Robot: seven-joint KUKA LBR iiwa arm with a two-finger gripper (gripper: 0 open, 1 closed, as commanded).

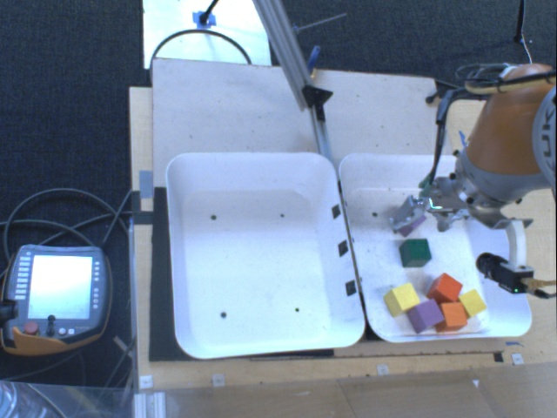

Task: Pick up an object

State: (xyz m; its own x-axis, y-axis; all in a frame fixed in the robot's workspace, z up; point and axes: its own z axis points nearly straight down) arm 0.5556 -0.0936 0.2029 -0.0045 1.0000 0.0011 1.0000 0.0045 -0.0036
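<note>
My gripper hangs over the right bin, in its upper middle, and is open with its two grey fingers spread wide. A small mauve block lies at the tip of the left finger, not between the two. Just below the gripper sits a dark green cube. Near the bin's front lie a yellow cube, a purple cube, two orange cubes and a smaller yellow cube.
The left bin sits beside the right one. A slanted metal pole crosses the back of the bench. A teach pendant lies on the floor at the left.
</note>
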